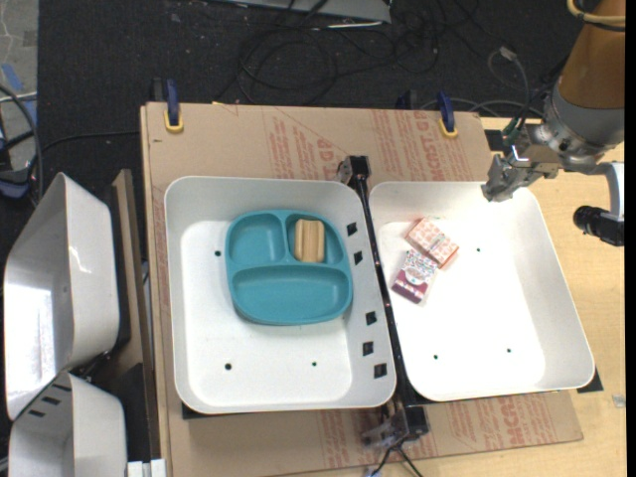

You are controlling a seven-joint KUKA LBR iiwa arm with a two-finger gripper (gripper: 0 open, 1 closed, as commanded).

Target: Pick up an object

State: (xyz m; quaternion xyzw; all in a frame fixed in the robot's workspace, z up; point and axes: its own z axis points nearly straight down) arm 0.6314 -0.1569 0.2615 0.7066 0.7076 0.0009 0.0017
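The tabletop point(298, 132) is a brown cardboard-coloured board with red print, held at its far edge by two clamps point(174, 107). Directly on it sit two shallow white bins side by side, the left bin point(199, 366) and the right bin point(556, 346), their inner walls touching along a black divider strip point(376, 266).

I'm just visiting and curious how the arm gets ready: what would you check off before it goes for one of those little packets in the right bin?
1. Targets visible: pink packet and purple packet lie in the right bin: ok.
2. Packets separated: they touch: not ok.
3. Gripper above a packet: it sits over the bin's far rim, off to the side: not ok.
4. Fingers open: cannot tell.
5. Path to the packets free: ok.
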